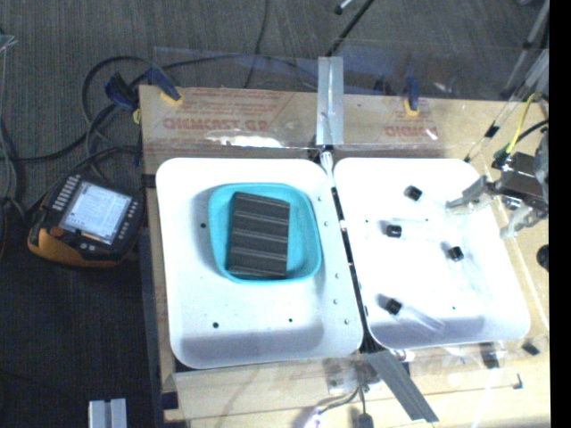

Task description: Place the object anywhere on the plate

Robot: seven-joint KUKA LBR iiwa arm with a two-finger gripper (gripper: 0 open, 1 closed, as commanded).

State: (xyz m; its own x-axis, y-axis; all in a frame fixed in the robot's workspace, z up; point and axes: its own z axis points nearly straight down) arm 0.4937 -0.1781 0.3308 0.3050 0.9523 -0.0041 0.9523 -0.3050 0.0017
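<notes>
Two shallow white bins (259, 337) sit side by side on the table. A dark ridged block (259, 234) already lies flat on the teal plate (308, 239) in the left bin, so the job looks done. At the right edge, I cannot tell the hand's (486, 194) state.

Single fixed overhead view, slanting onto both bins (259, 350).

A wooden bench (268, 114) carried two shallow white bins side by side, the left bin (259, 328) and the right bin (482, 315), with a metal bar (330, 101) standing upright between them.
</notes>
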